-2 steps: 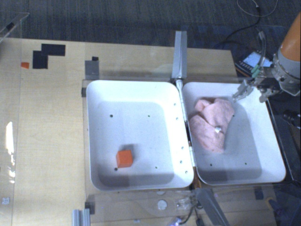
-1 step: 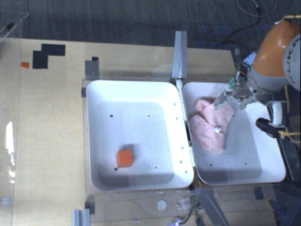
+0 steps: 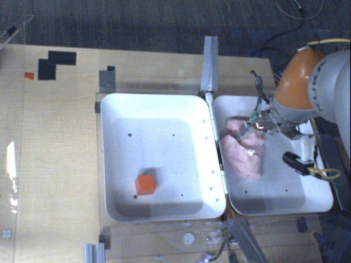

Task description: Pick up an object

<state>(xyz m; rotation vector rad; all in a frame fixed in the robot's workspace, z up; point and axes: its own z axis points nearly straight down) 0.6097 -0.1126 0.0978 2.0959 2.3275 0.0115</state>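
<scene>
In the right bin [image 3: 285,201], a pink cloth [image 3: 244,149] lies crumpled against the wall nearest the divider, in the half nearer the arm's wrist. The gripper [image 3: 256,124] sits low over the cloth's upper end, touching or just above it; I cannot tell which. An orange block [image 3: 145,184] lies in the left bin [image 3: 159,114], well apart from the cloth.

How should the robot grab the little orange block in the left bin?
Probably from straight above, pinching two opposite flat sides of the orange block. It sits low on the floor of the left bin, away from the walls, with nothing touching it, so there looks to be room on either side. The tool is over the pink cloth in the right bin.
</scene>
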